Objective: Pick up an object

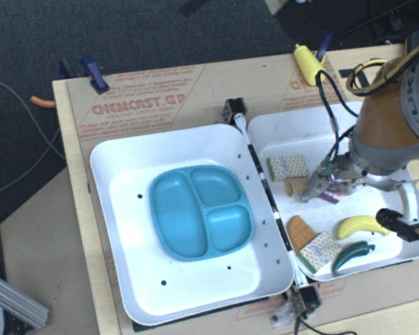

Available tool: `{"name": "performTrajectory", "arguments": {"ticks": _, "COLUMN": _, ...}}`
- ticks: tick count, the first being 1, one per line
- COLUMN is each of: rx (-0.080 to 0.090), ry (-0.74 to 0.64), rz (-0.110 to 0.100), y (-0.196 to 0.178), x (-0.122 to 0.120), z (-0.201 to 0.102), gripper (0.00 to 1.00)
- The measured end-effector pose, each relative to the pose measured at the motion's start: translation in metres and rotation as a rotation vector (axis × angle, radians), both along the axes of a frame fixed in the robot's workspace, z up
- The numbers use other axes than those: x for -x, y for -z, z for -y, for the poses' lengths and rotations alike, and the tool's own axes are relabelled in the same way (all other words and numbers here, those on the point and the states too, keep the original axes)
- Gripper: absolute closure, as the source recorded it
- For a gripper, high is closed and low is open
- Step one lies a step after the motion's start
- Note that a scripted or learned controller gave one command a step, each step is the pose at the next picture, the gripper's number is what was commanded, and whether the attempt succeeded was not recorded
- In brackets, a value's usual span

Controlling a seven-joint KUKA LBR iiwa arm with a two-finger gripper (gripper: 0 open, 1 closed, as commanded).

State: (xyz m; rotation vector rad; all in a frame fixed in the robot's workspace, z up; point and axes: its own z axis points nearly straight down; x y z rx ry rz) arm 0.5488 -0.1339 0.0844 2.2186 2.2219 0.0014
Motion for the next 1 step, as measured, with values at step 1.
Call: {"name": "performTrajectory", "arguments": {"ticks": 1, "rx": -0.001, "ry": 0.003, "rz": -0.004, "y": 0.0003, "x": 0.0703, "z": 0.0152, "gripper": 0.0}}
